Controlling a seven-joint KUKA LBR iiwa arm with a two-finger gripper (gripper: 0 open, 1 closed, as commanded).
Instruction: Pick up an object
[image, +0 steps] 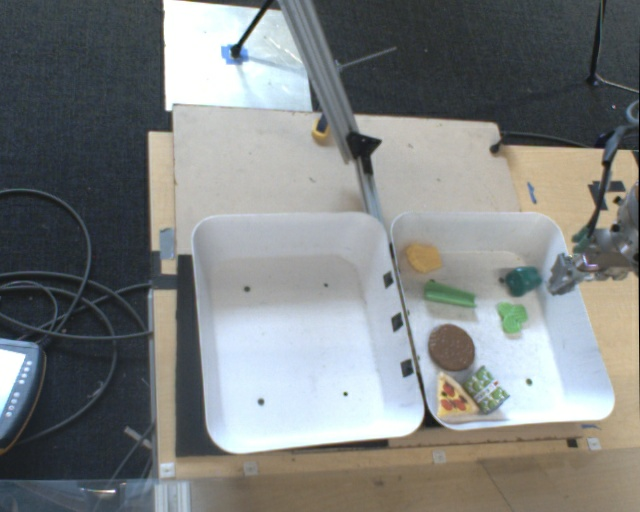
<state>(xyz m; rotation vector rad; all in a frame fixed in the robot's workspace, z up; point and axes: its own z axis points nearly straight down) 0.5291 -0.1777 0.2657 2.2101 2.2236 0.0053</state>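
The gripper (562, 275) is hanging over the right bin's (585, 345) right wall, just beside a dark teal object (521, 281); whether it is spread or pressed together I cannot tell. A green cylinder (449, 295) is lying near the bin's middle, its long axis running left to right, tilting slightly down rightward. A yellow piece (423, 258), brown disc (452, 347), pizza slice (455, 398), green carton (488, 389) and light green piece (513, 317) are sitting nearby.

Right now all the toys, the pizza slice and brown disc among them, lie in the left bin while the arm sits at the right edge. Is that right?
Not quite: the camera view shows the pizza slice, brown disc and other toys in the right bin, not the left. The arm does sit at the right edge.
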